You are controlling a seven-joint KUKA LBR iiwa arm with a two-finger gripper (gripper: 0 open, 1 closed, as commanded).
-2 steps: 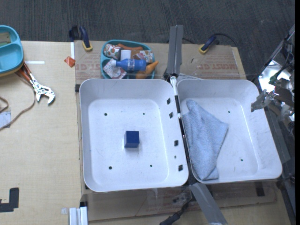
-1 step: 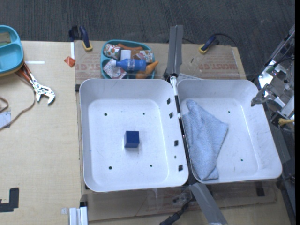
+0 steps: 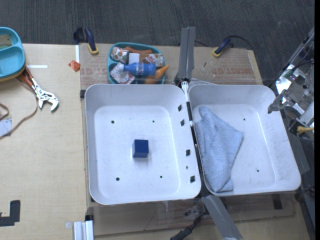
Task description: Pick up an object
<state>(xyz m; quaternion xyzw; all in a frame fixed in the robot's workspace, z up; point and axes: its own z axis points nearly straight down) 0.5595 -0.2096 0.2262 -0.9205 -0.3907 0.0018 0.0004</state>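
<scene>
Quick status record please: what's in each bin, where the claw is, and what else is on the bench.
left bin: one blue cube, near the middle of the floor
right bin: grey cloth, crumpled along the left side, against the wall shared with the left bin
claw: at the right bin's far right edge, apart from cube and cloth; finger state unclear
behind left bin: teal tray of small items
bench left: wrench, teal dish
</scene>
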